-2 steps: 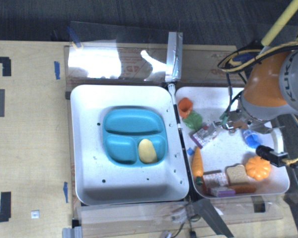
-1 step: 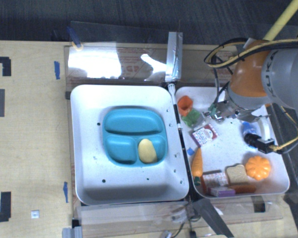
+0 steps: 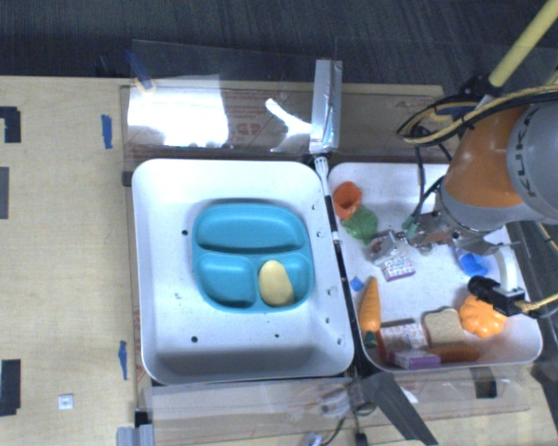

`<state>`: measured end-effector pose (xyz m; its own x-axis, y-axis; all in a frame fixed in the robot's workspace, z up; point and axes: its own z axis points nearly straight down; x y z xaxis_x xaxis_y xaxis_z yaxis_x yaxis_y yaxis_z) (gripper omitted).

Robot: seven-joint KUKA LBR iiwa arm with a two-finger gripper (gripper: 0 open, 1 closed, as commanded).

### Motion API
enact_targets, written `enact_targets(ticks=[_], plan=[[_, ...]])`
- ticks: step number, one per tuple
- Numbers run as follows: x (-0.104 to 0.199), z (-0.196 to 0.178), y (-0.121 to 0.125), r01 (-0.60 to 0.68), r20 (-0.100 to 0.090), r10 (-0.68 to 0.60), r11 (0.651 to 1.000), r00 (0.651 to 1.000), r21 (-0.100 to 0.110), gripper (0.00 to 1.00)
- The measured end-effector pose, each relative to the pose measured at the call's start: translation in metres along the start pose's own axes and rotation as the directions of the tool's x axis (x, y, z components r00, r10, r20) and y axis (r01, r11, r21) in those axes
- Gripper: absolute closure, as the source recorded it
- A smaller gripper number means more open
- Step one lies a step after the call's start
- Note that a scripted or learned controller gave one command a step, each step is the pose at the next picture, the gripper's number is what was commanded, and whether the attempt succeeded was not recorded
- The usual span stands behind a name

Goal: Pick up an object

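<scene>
I am hovering my gripper [image 3: 395, 242] over the right shallow white bin [image 3: 525, 347], finger state unclear.

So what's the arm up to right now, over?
Gripper low in right bin, over small checkered packet; nothing seen between fingers. Green toy and orange cup close alongside. Carrot nearby.

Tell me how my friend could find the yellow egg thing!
Look at the left white bin, the one holding a blue divided tray. In the tray's lower right compartment lies a pale yellow egg-shaped thing. It is the tray's sole item, and the other toys sit in the right bin.
</scene>
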<state>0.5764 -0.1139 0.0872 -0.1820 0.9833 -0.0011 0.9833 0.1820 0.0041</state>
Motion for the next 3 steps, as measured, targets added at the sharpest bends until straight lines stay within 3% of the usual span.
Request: enact_targets(ticks=[1,2,3], plan=[[-0.001,-0.01,0.0,-0.002,0.001,0.002,1.0,1.0,-0.002,1.0],[0.066,-0.1,0.074,-0.023,-0.002,0.023,1.0,1.0,-0.001,1.0],[0.077,-0.096,0.04,0.066,-0.003,-0.066,0.998,0.998,0.009,1.0]])
